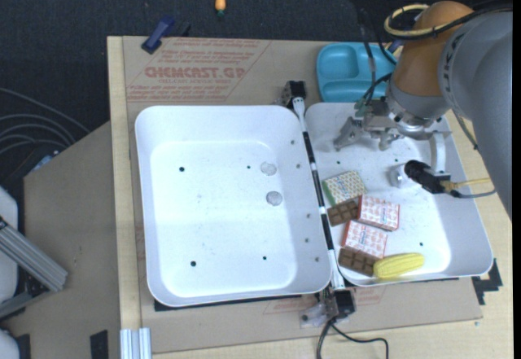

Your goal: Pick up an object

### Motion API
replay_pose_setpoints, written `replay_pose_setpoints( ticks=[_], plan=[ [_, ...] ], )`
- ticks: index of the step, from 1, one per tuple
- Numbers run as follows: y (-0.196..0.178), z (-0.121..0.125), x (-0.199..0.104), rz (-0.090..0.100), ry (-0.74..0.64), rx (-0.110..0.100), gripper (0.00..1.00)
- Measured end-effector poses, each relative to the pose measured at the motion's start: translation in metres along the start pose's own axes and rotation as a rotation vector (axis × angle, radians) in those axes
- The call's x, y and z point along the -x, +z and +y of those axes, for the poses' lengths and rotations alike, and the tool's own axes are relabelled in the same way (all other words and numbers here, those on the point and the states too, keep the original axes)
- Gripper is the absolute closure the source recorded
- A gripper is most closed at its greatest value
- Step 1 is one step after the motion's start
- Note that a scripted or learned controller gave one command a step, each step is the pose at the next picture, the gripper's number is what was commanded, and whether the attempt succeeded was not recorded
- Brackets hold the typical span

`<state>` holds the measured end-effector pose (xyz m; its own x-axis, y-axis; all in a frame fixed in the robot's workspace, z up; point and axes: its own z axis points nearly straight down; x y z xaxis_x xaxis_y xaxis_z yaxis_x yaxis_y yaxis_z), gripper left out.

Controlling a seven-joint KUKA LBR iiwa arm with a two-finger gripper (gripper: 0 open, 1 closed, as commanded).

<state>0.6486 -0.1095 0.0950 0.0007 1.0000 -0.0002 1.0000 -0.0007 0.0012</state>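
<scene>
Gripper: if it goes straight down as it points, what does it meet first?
Probably the bare floor of the right bin; the gripper is apart from the cards, but depth is unclear.

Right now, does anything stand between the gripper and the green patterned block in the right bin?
Nothing visible does. The gripper is over the far end of the right bin, and only the bare white bottom of that bin lies between it and the green patterned block.

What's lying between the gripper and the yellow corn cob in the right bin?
In the camera view, a red-and-white patterned packet lies between the gripper and the yellow corn cob, with bare bin floor nearer the gripper.
</scene>
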Motion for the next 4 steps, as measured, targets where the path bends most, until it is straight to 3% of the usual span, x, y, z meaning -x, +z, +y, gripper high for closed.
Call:
replay_pose_setpoints(
  ticks=[1, 2, 3, 4],
  plan=[
    [-0.072, 0.018, 0.063, -0.001, 0.000, 0.000, 0.00],
    [-0.082, 0.019, 0.062, -0.002, -0.002, 0.002, 1.00],
    [-0.082, 0.019, 0.062, -0.002, -0.002, 0.001, 0.00],
    [-0.093, 0.020, 0.062, -0.004, -0.002, 0.005, 1.00]
  ],
)
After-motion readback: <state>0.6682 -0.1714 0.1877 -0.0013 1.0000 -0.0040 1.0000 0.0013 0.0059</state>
